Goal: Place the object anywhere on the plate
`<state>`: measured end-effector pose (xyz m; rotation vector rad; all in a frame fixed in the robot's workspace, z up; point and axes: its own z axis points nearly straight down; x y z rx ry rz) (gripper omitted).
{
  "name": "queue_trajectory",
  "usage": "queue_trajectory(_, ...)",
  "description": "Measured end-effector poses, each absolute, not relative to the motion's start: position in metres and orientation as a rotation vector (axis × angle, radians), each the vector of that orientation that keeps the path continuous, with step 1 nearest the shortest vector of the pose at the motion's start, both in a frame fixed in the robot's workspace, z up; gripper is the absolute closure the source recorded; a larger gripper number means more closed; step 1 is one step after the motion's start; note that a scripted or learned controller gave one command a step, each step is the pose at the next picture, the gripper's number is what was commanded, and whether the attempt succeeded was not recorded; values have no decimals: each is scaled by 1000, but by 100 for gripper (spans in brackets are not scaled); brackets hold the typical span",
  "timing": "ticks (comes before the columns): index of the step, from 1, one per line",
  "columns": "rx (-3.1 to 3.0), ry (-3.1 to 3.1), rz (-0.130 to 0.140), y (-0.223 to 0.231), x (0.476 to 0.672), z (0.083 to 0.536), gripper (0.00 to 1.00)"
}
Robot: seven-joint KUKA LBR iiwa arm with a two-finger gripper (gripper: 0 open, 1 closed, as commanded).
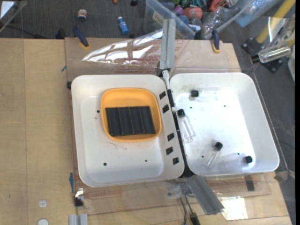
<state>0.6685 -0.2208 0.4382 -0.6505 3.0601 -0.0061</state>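
one black ridged block (130, 121) lies on the orange plate (108, 99); fingers' state: cannot tell.

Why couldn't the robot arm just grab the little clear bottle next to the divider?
It probably could. The clear bottle lies flat in the right bin with nothing on top of it, though the divider beside it leaves little room on that side.

toy tub (201, 6): cut by top edge | clear vials (213, 154): faint, outlines unclear
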Motion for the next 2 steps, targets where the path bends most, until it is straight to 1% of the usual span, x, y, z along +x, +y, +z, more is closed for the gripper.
queue_trajectory(1, -1246, 2870, -9, -221, 668, 438, 100)
queue_trajectory(2, -1630, 2672, -9, -221, 668, 438, 100)
